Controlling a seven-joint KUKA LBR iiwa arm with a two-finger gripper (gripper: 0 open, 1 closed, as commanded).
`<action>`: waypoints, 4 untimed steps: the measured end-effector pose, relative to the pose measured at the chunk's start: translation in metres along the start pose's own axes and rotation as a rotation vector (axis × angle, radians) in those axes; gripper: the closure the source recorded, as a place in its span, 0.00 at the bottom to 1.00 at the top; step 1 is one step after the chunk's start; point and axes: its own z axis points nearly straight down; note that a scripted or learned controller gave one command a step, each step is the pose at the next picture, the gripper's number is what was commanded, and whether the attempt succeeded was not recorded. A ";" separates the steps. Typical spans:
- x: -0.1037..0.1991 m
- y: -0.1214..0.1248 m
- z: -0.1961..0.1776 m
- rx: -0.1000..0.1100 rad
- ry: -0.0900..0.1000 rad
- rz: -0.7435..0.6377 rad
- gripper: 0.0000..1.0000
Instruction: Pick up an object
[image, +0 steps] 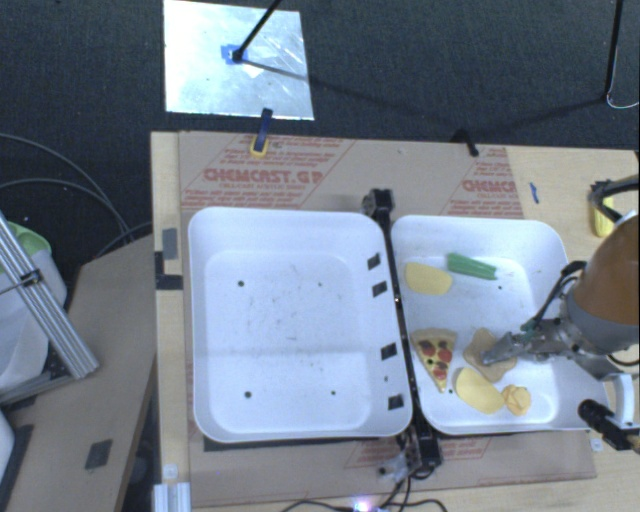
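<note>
The right bin (545, 240) holds several toy food pieces. A green stick (470, 266) lies at the back, with a yellow oval (428, 279) beside it. A pizza slice (435, 357) lies near the bin's left wall. In front are a tan piece (487, 349), a yellow lemon-shaped piece (479, 391) and a small orange-yellow lump (517, 399). My gripper (500, 352) reaches in from the right, low over the tan piece, its tip resting at that piece's right edge. The arm's orange band (612, 285) sits at the right edge.
The left bin (215, 240) stands beside the right one, joined by a black hinge strip (392, 310). Both rest on a cardboard sheet (300, 170). A metal frame (40, 310) stands at the left. Cables cross the dark floor behind.
</note>
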 end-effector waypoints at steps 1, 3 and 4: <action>0.083 0.021 0.000 -0.007 0.002 -0.014 0.00; 0.034 0.007 0.000 -0.004 0.000 -0.003 0.00; 0.108 0.037 -0.038 -0.004 0.004 -0.017 0.00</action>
